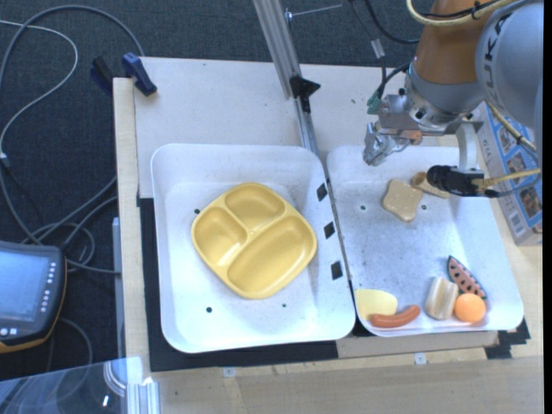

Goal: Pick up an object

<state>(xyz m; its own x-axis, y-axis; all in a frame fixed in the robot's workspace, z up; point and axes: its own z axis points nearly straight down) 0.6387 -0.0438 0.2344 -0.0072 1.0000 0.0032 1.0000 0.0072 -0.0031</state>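
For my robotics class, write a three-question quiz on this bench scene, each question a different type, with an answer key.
1. True or false: the yellow divided plate lies in the right bin.
2. Which item lies nearest the gripper? A) orange ball B) toast slice C) sausage
3. Fill in: the sausage lies along the right bin's ____ edge.

Key: 1 false, it lies in the left bin; 2 B; 3 near (bottom of the view).

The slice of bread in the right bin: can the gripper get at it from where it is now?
Probably yes. The bread lies by itself on the bin floor with nothing on top, and the gripper hangs just beside it.
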